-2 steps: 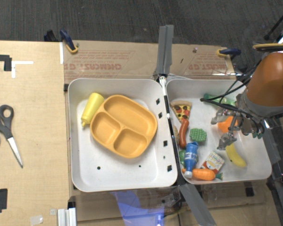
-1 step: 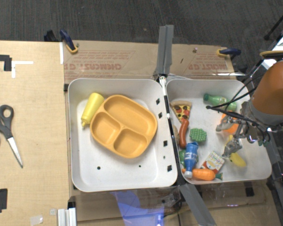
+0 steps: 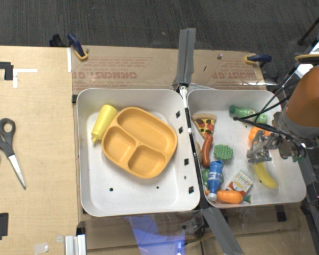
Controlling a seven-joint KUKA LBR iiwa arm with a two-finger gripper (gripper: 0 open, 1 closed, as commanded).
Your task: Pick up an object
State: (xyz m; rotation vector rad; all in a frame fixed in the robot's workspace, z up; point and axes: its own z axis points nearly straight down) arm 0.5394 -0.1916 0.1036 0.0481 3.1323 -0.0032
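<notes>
Right bin, toy food loosely heaped for picking: hand hangs just above banana, apparently to grasp it; finger state indiscernible.

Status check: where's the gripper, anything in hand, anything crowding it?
Gripper low over right bin, nothing visibly held. Banana just below it, untouched. Orange item close beside; cables cross above.

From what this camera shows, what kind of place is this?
Probably a robotics lab bench set up for picking trials: two white bins clamped side by side, toy food such as a pizza slice, and a robot arm reaching in.
</notes>
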